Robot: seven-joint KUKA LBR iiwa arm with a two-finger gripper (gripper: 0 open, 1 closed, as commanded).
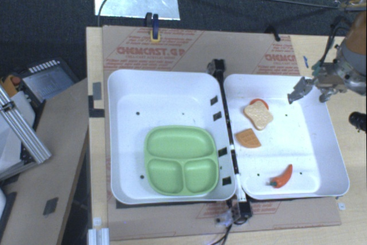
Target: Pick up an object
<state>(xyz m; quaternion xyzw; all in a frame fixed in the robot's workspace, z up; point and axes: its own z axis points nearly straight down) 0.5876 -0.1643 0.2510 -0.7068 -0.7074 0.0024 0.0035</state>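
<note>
Nothing lifted yet: my pincer [312, 90] hangs spread apart (nothing between its fingers) at two o'clock of the right bin [327, 140]; bread slice [259, 116] untouched.

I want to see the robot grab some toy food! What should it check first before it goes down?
1. Gripper carries nothing: ok, its fingers stand apart with nothing between them.
2. Food to pick in the right bin: ok, a bread slice, an orange cracker and a chili pepper lie there.
3. Bread slice free to lift: not ok, it overlaps a red piece.
4. Chili pepper has room around it: ok, it lies alone.
5. Gripper is over a target: not ok, it hangs near the bin's upper right, away from the food.
6. Green divided tray out of the way: ok, it sits in the left bin.
</note>
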